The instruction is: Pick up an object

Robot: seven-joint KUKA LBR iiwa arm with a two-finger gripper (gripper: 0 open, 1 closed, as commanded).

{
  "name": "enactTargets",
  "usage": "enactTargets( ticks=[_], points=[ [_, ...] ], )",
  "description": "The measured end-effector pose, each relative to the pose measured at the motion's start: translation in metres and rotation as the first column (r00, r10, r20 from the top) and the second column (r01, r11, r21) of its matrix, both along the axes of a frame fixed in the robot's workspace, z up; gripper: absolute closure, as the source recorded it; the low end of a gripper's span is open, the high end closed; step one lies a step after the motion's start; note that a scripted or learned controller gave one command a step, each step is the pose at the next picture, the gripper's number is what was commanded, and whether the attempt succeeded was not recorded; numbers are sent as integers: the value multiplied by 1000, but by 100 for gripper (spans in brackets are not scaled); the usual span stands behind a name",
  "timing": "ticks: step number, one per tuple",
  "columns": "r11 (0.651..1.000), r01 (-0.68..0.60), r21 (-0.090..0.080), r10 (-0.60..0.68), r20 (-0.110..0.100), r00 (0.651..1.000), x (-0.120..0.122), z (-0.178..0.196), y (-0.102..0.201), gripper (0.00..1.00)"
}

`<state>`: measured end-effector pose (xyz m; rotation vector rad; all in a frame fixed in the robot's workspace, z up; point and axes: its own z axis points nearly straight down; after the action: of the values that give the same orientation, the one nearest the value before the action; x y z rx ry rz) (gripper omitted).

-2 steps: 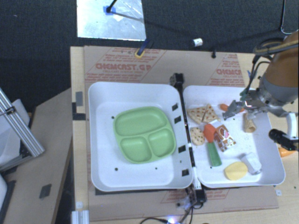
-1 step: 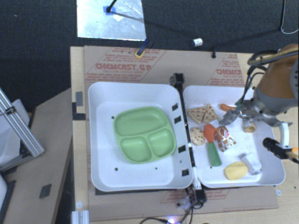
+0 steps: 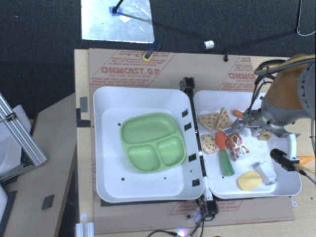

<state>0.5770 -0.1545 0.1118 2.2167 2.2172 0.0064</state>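
The gripper (image 3: 240, 124) hangs over the right bin (image 3: 291, 181), jaws apart above the red-and-white toy (image 3: 236, 146) beside the green stick (image 3: 226, 163). It should descend straight, centred, avoiding neighbours.

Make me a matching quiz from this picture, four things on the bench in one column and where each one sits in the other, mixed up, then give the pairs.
Things
1. green three-compartment plastic tray
2. yellow rounded toy lemon
3. green stick-shaped toy
4. tan waffle-patterned triangle toy

Places
A. near edge of the right white bin
B. far part of the right bin
C. middle of the left white bin
D. right bin, beside the divider, below the red toy

Pairs: 1-C, 2-A, 3-D, 4-B
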Motion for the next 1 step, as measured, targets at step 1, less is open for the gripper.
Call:
enactTargets(
  ticks=[1],
  points=[
    [1000,-1,1,1,-3,1000,0,-12,0,0]
  ],
)
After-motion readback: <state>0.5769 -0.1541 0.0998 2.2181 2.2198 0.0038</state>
